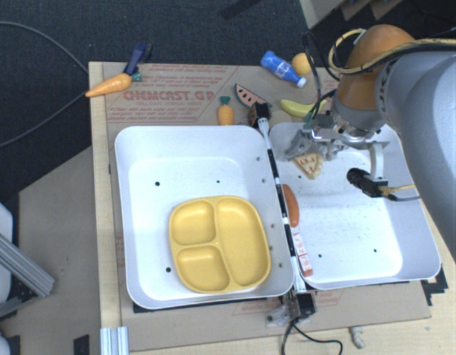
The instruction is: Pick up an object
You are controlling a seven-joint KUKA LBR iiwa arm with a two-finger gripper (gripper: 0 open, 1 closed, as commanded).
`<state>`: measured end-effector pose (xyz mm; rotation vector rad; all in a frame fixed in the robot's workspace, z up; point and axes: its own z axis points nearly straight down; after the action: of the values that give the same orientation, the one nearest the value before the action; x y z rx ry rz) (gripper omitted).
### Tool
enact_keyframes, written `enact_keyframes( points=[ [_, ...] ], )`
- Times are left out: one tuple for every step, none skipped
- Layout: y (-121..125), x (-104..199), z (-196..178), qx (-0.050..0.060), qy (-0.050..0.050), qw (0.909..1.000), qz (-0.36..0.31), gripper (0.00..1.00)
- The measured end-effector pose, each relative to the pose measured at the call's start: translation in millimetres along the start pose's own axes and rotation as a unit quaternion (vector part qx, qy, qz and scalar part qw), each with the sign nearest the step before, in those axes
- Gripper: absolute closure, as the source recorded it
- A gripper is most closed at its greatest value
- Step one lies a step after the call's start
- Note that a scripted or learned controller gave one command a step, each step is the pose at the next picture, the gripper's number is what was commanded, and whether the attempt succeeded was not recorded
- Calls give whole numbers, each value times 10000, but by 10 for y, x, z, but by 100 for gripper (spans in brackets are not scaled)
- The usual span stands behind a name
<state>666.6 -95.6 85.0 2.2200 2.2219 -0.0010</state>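
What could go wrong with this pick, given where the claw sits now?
1. The claw hovers by the toast-like piece near the right bin's far-left corner; it may bump the wall there.
2. The piece looks flat, so it could slip out.
3. The hot dog lies against the divider nearby, and a sweep might knock it.

A: Where is the camera sitting?

B: It is hanging above the tabletop (80,198), looking down at a slant and taking in both bins at once, the left bin (139,168) and the right bin (376,235).

A: How near is it standing?

B: Far enough that dark floor (43,21) is showing beyond the far edge, while the arm (428,102) is crowding in from the right.
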Motion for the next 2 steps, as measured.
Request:
enact_keyframes(
  points=[
    [-1, -9, 0, 0, -1, 10000, 1, 0],
    [0, 3, 0, 1, -1, 10000, 0, 0]
  ],
)
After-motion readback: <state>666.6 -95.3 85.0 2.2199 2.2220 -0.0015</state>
